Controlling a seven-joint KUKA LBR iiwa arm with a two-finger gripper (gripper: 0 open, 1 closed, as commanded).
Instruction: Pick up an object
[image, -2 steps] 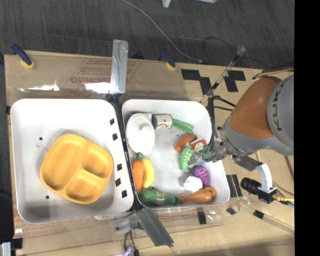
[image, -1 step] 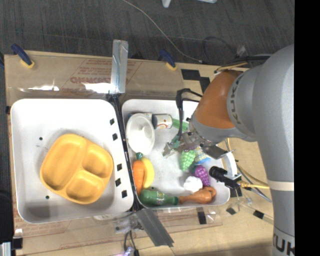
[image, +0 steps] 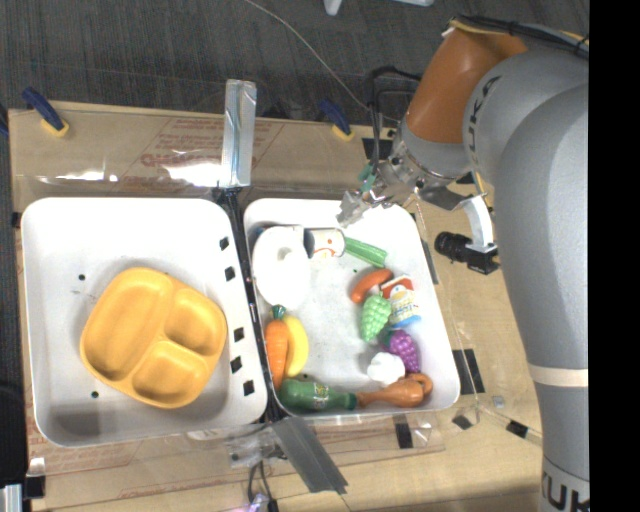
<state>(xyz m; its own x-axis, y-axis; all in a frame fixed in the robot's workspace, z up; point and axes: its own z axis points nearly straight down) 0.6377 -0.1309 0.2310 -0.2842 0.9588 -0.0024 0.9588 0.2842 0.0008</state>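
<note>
Several light, rigid plastic toy foods (image: 385, 310) in right white bin (image: 440, 330); grasp narrow middles. End effector (image: 362, 203) at far rim, apparently empty, fingers unclear.

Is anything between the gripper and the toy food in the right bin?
Nothing visible blocks it. The gripper sits above the right bin's far rim, and the nearest pieces, the white cup and green cucumber, lie uncovered just below it.

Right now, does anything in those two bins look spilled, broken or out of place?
Nothing looks spilled or broken. The toy food lies in a loose jumble in the right bin, while the yellow divided plate sits alone, slightly askew, in the left bin.
</note>
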